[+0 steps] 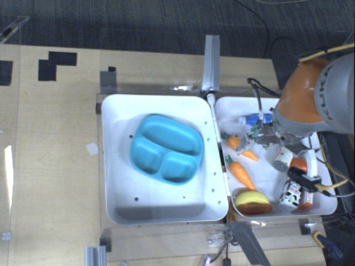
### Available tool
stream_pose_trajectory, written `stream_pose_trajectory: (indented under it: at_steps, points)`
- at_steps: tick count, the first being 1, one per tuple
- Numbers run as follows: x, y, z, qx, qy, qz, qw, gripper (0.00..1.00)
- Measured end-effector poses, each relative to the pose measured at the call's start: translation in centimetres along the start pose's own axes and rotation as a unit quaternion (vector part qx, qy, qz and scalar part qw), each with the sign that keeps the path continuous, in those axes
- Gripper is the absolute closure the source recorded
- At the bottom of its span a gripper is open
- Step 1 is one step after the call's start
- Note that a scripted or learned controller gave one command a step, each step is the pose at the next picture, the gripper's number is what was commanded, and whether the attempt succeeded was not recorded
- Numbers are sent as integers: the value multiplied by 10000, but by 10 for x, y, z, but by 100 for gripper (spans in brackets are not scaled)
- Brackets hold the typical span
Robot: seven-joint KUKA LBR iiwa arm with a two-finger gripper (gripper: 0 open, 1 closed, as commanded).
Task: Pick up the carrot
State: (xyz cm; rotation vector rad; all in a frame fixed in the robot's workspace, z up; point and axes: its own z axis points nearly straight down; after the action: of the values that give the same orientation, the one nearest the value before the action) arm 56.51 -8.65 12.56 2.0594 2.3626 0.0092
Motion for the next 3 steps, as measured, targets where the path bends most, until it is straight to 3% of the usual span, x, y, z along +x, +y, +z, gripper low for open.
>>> stream_pose_trajectory:
  at_steps: [1,2,3]
  points:
    - [0,0,0,0,0,0,10000,0]
    - [-8,16,36,-4,2,-415,9991,0]
    - [-7,19,24,-41,3,-425,9991,100]
